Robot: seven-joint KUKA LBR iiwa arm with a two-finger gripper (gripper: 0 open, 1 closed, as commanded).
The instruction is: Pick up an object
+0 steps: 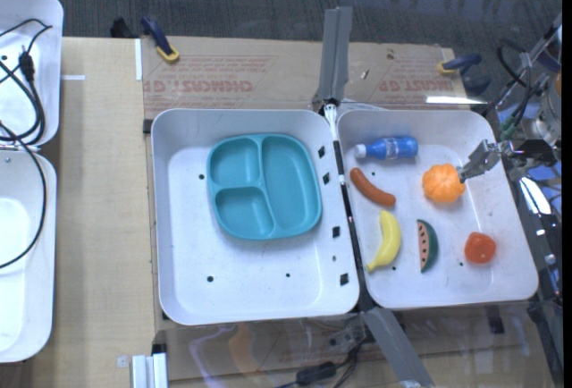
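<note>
Cardboard covers the surface (268,73) under two white bins set side by side. An orange (441,182) sits near the centre of the right bin (500,288), with the claw (474,164) just beside it at 2 o'clock; whether the claw is released or clenched cannot be told. Around the orange lie a blue bottle (390,147) at 11 o'clock, a sausage (371,187) at 9, a banana (387,240) at 8, a watermelon slice (426,245) at 6 and a tomato (480,248) at 5. A teal divided plate (264,186) rests in the left bin (179,288).
</note>
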